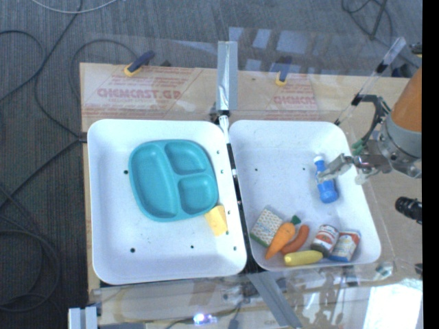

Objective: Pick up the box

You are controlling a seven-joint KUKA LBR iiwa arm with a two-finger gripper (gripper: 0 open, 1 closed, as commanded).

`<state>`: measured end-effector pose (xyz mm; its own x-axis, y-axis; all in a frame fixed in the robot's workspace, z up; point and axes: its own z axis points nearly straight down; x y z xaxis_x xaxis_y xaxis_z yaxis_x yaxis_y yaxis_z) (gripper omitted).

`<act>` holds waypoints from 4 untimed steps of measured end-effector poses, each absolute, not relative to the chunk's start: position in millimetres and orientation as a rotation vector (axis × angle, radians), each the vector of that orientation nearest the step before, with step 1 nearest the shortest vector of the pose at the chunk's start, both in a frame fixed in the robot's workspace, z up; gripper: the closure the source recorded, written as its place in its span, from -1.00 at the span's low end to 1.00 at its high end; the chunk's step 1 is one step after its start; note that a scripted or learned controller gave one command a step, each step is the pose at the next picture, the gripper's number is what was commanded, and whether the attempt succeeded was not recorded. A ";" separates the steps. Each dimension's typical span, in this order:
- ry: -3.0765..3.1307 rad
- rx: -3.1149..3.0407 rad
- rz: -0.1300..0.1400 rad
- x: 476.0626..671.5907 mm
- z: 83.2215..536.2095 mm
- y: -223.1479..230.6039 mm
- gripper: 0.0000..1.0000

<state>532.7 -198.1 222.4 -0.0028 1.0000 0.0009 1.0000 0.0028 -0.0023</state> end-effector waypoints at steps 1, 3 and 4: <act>-2.287 -2.167 -0.008 487.5 95.1 -200.2 -1.00; -1.902 -2.525 -0.010 487.9 93.0 -173.4 1.00; -1.979 -2.469 -0.019 490.5 93.2 -98.0 1.00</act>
<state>490.5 -98.0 93.2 0.2178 0.9760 -0.0048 0.9757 -0.2176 0.0253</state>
